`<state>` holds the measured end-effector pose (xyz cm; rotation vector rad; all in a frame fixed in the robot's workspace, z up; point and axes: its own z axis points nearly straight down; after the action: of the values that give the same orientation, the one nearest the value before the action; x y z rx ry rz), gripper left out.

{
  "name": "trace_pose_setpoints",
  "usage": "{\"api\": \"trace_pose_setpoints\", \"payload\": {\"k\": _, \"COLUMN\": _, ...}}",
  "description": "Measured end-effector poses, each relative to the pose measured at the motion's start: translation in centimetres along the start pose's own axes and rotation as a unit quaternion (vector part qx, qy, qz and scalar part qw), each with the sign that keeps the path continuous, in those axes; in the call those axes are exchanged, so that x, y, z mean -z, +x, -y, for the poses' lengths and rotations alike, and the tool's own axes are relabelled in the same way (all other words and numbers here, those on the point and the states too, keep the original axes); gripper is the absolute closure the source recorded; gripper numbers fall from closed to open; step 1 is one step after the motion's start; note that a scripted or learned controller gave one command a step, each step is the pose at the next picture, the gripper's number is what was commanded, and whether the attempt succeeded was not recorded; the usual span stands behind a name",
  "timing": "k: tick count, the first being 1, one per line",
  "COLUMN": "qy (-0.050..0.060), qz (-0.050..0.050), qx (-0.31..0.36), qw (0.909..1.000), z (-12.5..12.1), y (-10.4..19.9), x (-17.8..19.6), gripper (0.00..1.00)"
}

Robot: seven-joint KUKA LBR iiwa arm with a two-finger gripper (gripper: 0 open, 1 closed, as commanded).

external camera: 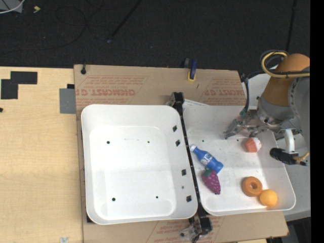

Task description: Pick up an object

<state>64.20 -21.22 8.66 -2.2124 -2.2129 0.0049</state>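
In the right bin (283,186) lie a blue bottle (207,159), a bunch of purple grapes (212,182), a brown doughnut (251,186), an orange ball (269,198) and a small pink-and-white object (251,145). My gripper (234,129) hangs over the bin's upper right part, fingers spread and pointing left, with nothing between them. The pink-and-white object sits just below and to the right of the fingers, apart from them. The bottle and grapes lie close to the bin's left wall.
The left white bin (91,135) adjoins the right one, with black clips (183,172) along the shared wall. Both stand on a cardboard sheet (126,87). A blue clamp (191,71) sits at the cardboard's far edge.
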Motion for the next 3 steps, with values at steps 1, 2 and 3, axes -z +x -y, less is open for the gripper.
{"api": "trace_pose_setpoints", "payload": {"k": 1, "qy": -0.004, "qz": 0.002, "qx": 0.002, "qw": 1.0, "z": -0.2, "y": 6.8, "x": 0.0, "gripper": 0.0}}
{"api": "trace_pose_setpoints", "payload": {"k": 2, "qy": -0.002, "qz": -0.004, "qx": 0.001, "qw": 1.0, "z": 7.9, "y": 1.3, "x": 0.2, "gripper": 0.0}}
{"api": "trace_pose_setpoints", "payload": {"k": 3, "qy": 0.004, "qz": 0.002, "qx": 0.0, "qw": 1.0, "z": -0.1, "y": 0.9, "x": 0.1, "gripper": 0.0}}
